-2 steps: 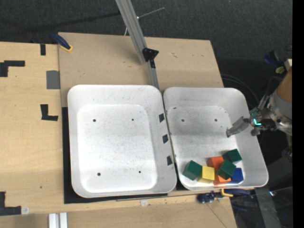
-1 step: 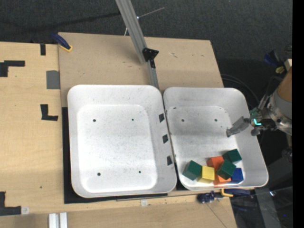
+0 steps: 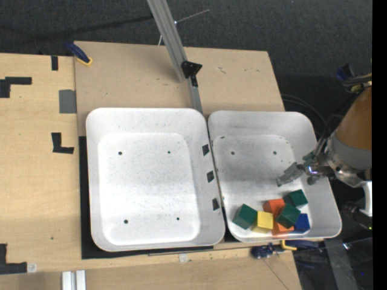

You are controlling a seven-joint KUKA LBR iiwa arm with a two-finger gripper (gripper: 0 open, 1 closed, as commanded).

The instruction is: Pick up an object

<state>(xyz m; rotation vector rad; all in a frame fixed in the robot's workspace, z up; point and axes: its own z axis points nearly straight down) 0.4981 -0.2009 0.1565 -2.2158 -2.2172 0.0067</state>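
Two shallow white bins sit side by side on the wooden counter (image 3: 242,77), the left bin (image 3: 145,116) toward the counter's middle and the right bin (image 3: 260,121) against its right edge. The arm (image 3: 357,132) comes in over the right bin's right rim, and its claw (image 3: 289,176) hangs low over the bin's floor, just above and apart from the blocks; whether it is spread or closed cannot be told from this view. The blocks are heaped in the right bin's near right corner: a green block (image 3: 245,215) at the left end, a yellow block (image 3: 264,221) beside it, an orange block (image 3: 276,206) behind, a blue block (image 3: 302,223) at the right, and another green block (image 3: 297,197) nearest the claw. A grey metal bar (image 3: 166,23) slants across the counter's far edge.
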